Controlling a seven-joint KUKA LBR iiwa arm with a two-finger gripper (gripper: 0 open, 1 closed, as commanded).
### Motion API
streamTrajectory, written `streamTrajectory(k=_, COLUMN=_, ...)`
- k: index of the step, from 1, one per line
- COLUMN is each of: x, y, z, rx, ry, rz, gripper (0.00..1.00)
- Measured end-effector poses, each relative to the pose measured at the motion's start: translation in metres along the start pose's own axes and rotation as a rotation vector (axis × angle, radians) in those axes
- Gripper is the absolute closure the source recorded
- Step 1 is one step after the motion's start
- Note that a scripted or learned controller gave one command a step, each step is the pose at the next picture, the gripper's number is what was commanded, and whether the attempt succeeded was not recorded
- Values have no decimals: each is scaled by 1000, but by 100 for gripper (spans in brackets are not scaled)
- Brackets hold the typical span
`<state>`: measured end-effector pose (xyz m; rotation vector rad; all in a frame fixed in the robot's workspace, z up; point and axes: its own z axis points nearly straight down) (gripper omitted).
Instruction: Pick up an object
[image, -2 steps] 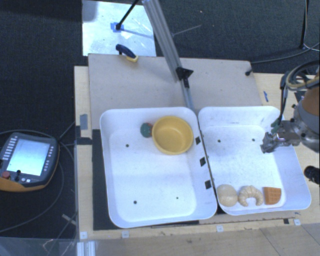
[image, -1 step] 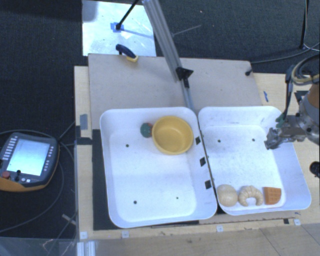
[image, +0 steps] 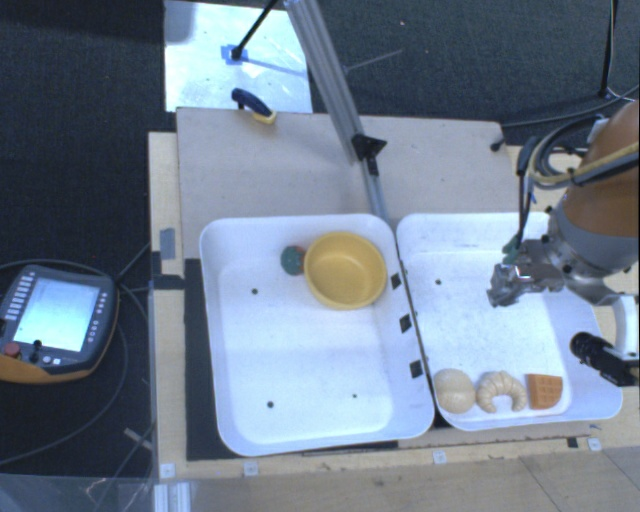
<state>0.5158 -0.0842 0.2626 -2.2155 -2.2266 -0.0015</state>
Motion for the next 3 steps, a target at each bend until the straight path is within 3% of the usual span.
streamTrajectory(k=3, x=156, y=13, z=17, rx=-1, ry=-1, rz=1, gripper=100)
